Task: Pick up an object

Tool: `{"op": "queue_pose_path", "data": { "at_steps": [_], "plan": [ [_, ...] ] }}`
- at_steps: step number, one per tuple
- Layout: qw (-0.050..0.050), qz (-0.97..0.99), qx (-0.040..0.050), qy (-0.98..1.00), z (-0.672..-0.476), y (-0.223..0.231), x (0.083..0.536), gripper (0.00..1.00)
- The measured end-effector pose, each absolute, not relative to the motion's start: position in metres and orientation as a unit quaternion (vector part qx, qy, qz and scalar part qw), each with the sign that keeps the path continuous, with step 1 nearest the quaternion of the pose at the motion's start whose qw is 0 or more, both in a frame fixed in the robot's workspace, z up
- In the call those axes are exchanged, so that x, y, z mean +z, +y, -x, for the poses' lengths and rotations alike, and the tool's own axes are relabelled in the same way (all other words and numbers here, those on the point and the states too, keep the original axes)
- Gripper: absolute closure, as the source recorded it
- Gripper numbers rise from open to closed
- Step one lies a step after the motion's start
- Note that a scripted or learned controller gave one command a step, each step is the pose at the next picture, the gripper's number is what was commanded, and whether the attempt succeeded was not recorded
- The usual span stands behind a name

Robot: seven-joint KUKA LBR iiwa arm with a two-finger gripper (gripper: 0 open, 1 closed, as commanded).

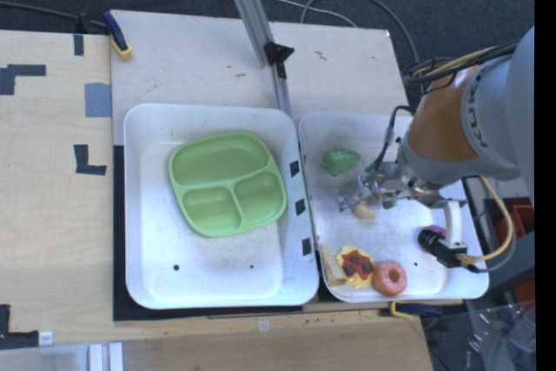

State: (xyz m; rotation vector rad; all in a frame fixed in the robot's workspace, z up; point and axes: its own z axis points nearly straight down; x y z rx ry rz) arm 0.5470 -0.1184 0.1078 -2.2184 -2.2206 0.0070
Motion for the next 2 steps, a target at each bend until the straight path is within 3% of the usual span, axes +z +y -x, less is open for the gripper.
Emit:
{"op": "queue_pose_path", "data": {
  "at_steps": [1, 2],
  "plan": [
    [0.0, 0.706, 0.0008, -0.708, -0.547, -0.1182, 0.0891, 0.0],
    [0.001, 0.706, 0.0007, -0.708, -0.5469, -0.1175, 0.0991, 1.0]
  ]
}}
